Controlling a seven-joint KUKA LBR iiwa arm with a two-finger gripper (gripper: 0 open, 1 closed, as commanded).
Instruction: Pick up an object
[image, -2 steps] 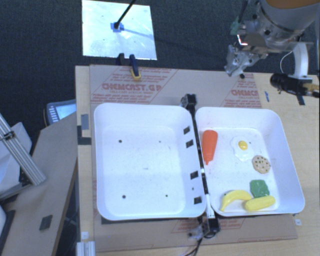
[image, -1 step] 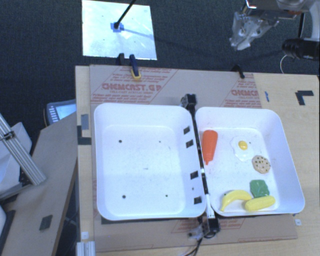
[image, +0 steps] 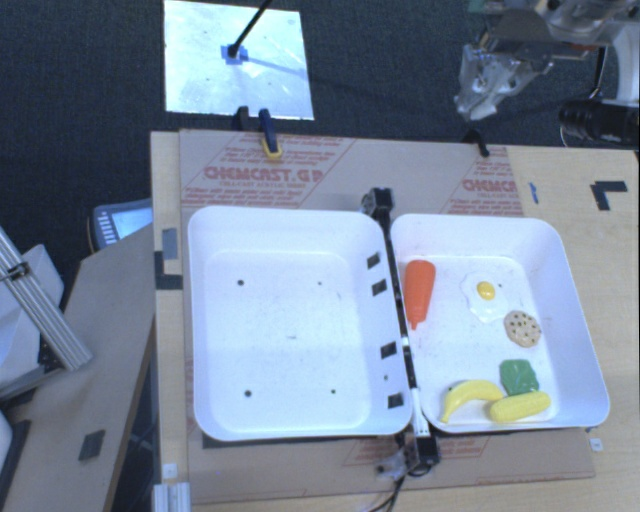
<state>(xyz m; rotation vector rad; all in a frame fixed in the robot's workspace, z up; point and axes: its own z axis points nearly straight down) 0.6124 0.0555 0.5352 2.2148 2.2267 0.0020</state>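
A wooden bench (image: 560, 180) on dark carpet carries two shallow white bins side by side. The left bin (image: 285, 225) fills the frame's centre-left; the right bin (image: 565, 270) holds six toy foods: one carrot (image: 418, 291), one fried egg (image: 484, 295), one cookie (image: 521, 327), one green pepper (image: 518, 375), one banana (image: 468, 396) and one yellow corn cob (image: 520, 406). At upper right the arm's gripper (image: 480, 88) hangs above the bench's far edge, well apart from the food; how wide it stands cannot be told.
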